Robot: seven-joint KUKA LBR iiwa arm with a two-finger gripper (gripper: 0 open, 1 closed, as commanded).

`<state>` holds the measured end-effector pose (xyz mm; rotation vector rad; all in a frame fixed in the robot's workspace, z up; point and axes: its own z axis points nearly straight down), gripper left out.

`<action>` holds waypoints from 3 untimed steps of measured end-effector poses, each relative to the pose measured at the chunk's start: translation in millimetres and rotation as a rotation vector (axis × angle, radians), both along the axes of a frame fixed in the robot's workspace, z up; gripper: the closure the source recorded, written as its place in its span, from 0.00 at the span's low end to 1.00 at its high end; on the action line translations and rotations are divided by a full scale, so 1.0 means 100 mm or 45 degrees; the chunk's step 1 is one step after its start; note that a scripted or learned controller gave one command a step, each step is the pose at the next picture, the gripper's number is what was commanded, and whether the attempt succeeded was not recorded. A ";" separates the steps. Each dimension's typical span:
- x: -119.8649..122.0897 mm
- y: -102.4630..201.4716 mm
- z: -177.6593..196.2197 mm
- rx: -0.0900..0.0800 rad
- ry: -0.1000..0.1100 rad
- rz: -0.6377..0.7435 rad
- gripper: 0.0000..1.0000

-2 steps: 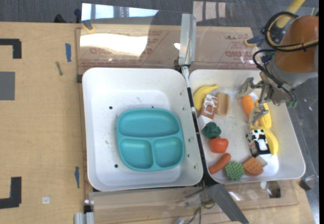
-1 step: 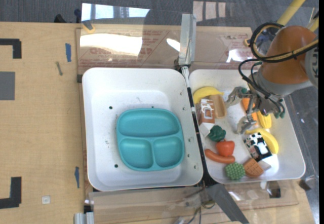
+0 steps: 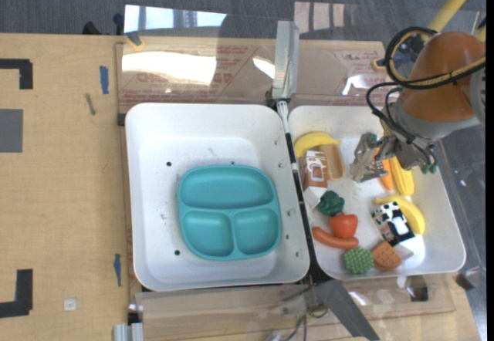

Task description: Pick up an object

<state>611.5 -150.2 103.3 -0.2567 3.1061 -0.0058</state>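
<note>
Left bin (image 3: 147,146): shallow white plastic with rounded corners, holding a teal three-compartment plate (image 3: 228,211), smooth and matte.

Right bin (image 3: 451,243): same make, filled with toy foods. Contents: curved yellow banana (image 3: 312,140) at upper left; brown boxed item (image 3: 323,165) beside it; red tomato with green top (image 3: 340,217); orange carrot (image 3: 333,238); bumpy green ball (image 3: 357,260); black-and-white cow figure (image 3: 391,221).

Pincer (image 3: 376,162): metal, lowered into the right bin's upper middle, beside a ridged orange piece (image 3: 400,176); cannot tell whether open or closed.
</note>
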 end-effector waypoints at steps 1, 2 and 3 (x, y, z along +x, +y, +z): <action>0.54 0.51 1.14 0.002 0.007 0.012 1.00; 0.52 0.49 1.08 0.003 0.021 0.008 0.00; 0.57 -0.06 -0.06 -0.002 0.020 0.283 0.00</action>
